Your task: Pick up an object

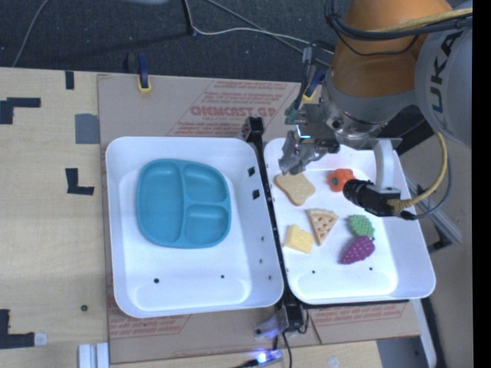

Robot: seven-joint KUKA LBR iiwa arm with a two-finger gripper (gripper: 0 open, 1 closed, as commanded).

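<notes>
Camera view: two white bins side by side on the desk.
Left bin: holds a blue tray.
Right bin: holds toast, pizza slice, cheese, tomato, green berry, grapes.
Gripper: low over the right bin's far left corner, just above the toast.
Fingers: state cannot be told.
</notes>
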